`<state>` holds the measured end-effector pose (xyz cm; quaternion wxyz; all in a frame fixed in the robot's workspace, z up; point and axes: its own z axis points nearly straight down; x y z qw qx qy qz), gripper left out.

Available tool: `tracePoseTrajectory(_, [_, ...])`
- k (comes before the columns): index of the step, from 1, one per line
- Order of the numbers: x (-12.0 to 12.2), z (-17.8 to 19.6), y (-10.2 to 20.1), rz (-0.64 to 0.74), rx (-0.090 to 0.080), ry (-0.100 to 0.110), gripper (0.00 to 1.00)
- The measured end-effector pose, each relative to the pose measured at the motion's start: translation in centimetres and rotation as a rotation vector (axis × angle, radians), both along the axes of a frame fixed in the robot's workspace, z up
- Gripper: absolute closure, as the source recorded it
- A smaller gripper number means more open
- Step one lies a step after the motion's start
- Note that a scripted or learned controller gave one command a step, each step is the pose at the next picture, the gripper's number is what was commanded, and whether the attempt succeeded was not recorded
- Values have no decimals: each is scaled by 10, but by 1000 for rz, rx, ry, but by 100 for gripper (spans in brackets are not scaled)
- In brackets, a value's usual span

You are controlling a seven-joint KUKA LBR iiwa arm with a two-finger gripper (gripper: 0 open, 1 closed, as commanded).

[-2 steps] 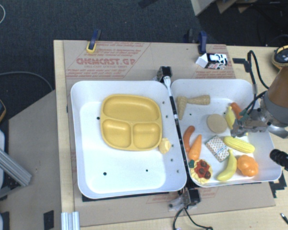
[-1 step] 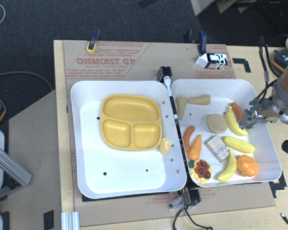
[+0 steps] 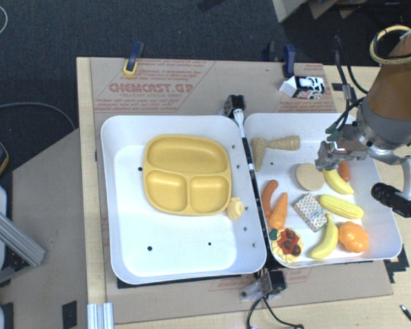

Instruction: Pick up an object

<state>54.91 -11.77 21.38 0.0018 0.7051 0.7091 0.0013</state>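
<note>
The right bin (image 3: 390,252) holds several toy foods. A tan cone (image 3: 275,144) lies at its back left, and a round beige cookie (image 3: 309,177) sits mid-bin beside a small yellow banana (image 3: 338,182). Nearer the front are a corn cob (image 3: 341,206), two orange carrots (image 3: 269,192) (image 3: 279,212), a wrapped silver snack (image 3: 310,212), a pizza slice (image 3: 288,243), a larger banana (image 3: 325,241) and an orange (image 3: 355,237). My gripper (image 3: 331,157) hangs over the right bin's back, just above the cookie and small banana. A small red-orange piece (image 3: 344,171) sits right beside it.
The left bin (image 3: 123,238) holds a yellow divided plate (image 3: 187,173), with a small pale yellow piece (image 3: 235,208) at its right front corner. The arm's grey body and orange band (image 3: 396,88) lean over the right bin's far right side. Clamps and cables sit along the board's back edge.
</note>
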Motion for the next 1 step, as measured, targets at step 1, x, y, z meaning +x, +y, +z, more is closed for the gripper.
tracePoseTrajectory(1, [37,16,35,0,0,-2,100])
